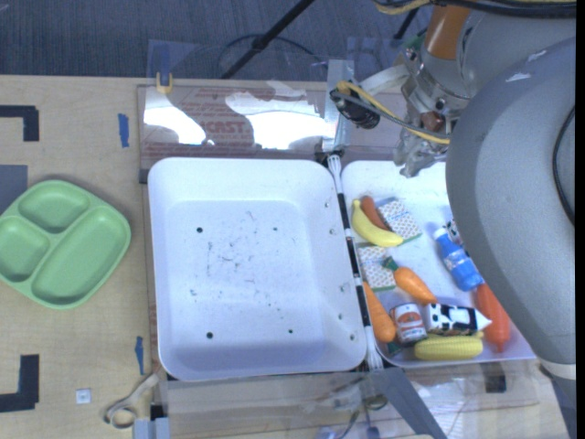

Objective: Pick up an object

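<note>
Gripper [419,158] poised above far end of right bin [384,174], jaw state unreadable. Below: banana [373,230], carrot [413,283], blue bottle [455,258], can [408,322].

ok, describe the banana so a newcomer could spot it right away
Start at the right bin, the one crowded with toy food. The banana lies near its left wall, in the upper half, beside a red-orange sausage-like piece. It is the curved plain yellow one; the other yellow item, a corn cob, lies straight along the bottom edge.
</note>
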Action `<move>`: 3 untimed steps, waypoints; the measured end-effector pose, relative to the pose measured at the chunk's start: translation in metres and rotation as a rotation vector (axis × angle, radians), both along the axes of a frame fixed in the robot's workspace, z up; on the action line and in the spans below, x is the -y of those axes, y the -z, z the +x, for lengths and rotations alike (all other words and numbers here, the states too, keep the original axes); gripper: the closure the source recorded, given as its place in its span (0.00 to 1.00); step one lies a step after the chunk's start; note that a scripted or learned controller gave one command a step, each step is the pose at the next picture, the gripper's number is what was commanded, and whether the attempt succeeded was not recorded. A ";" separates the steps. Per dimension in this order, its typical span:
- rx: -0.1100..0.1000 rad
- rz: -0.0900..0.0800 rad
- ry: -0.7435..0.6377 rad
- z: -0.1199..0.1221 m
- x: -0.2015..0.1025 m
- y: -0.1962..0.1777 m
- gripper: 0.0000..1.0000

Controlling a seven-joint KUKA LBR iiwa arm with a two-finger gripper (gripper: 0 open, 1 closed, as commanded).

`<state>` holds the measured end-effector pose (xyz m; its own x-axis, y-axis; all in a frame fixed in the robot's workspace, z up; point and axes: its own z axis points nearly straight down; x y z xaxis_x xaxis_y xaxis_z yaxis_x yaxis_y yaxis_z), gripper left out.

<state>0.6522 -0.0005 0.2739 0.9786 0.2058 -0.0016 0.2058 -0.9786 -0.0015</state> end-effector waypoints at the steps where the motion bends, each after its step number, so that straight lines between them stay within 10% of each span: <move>1: 0.001 -0.001 0.006 0.007 -0.073 -0.053 1.00; 3: -0.006 -0.003 0.009 -0.039 -0.081 -0.034 1.00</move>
<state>0.6137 0.0805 0.3081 0.9803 0.1973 -0.0078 0.1973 -0.9803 -0.0001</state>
